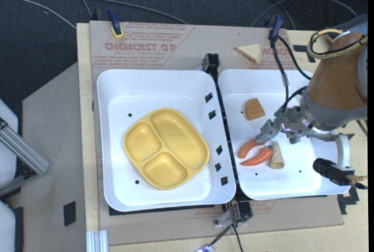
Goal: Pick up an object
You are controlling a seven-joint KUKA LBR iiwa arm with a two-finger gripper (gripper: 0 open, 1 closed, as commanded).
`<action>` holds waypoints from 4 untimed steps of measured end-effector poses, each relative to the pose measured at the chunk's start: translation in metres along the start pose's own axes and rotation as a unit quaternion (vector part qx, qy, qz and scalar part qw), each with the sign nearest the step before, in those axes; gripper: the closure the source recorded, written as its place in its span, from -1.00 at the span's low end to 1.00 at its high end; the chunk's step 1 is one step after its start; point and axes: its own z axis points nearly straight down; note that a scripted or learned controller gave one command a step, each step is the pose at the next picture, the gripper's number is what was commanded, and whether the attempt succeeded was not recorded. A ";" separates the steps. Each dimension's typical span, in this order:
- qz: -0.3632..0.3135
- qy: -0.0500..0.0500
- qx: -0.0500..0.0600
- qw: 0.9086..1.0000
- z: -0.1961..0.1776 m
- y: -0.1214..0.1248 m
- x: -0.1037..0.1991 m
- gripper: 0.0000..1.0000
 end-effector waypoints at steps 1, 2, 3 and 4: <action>0.001 0.000 0.000 1.000 0.046 0.003 -0.006 -1.00; 0.001 0.000 -0.004 1.000 0.032 0.004 -0.006 1.00; -0.001 -0.002 -0.007 1.000 -0.029 -0.001 -0.003 1.00; -0.001 -0.002 -0.007 1.000 -0.072 -0.003 -0.002 1.00</action>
